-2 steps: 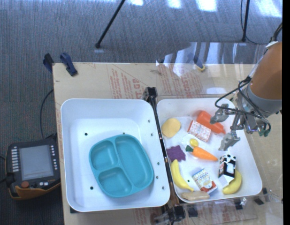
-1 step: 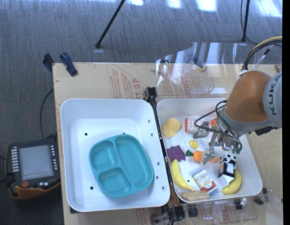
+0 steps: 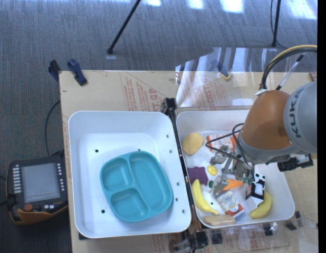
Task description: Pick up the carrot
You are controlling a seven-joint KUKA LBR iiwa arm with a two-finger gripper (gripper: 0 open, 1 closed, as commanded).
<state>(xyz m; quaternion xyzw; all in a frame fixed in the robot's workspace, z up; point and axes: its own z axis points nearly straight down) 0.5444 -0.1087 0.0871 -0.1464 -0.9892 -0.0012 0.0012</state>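
The carrot (image 3: pixel 235 183) is a small orange piece lying in the middle of the right bin (image 3: pixel 287 198). My gripper (image 3: pixel 224 172) hangs low inside that bin, under the arm's orange band (image 3: pixel 266 125). It sits right at the carrot's left end, and its metal parts overlap the carrot's top edge. Whether it touches the carrot is unclear from this angle.
Around the carrot lie a purple item (image 3: pixel 197 175), a banana (image 3: pixel 202 198), a small carton (image 3: pixel 230 204), a black-and-white item (image 3: pixel 256 187), a second banana (image 3: pixel 263 207) and a yellow lemon (image 3: pixel 192 143). The left bin (image 3: pixel 89 130) holds a teal divided plate (image 3: pixel 135 186).
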